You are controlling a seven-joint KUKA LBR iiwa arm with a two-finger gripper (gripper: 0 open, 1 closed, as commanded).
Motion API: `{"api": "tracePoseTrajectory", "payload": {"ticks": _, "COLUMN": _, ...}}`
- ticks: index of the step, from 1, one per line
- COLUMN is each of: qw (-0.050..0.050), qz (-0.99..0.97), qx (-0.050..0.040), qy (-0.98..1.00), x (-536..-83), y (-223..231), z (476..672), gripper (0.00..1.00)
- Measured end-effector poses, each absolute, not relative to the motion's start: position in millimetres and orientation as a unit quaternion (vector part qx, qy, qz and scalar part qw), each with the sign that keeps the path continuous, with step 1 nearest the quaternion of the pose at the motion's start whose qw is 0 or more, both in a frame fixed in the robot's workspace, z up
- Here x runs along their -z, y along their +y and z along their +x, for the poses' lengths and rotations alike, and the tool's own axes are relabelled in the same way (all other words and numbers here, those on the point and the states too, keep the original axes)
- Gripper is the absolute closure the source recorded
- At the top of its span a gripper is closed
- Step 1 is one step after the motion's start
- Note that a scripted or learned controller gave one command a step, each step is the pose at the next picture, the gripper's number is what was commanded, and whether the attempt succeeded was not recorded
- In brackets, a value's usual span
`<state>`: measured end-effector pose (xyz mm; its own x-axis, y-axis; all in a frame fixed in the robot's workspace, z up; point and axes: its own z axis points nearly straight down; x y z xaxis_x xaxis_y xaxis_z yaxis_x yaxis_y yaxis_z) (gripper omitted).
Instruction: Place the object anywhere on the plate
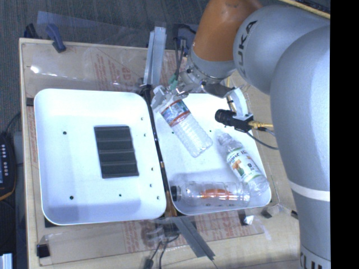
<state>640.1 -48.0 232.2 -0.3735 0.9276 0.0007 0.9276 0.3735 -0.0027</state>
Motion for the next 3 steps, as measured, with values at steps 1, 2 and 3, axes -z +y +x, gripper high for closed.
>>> {"api": "tracePoseTrajectory", "payload": {"ticks": 1, "qw": 0.001, "qz": -0.499, "qx": -0.0008, "qy": -0.867, "x": -261, "y": 14, "z": 609.2, "gripper": 1.0}}
{"api": "tracePoseTrajectory", "payload": {"ticks": 2, "qw": 0.0, "qz": -0.499, "qx": -0.0008, "qy": -0.866, "x": -261, "y": 13, "z": 609.2, "gripper": 0.0}}
{"api": "tracePoseTrajectory", "payload": {"ticks": 3, "qw": 0.002, "qz": -0.589, "qx": -0.0019, "qy": -0.808, "x": -191, "y": 45, "z": 553.0, "gripper": 0.0}}
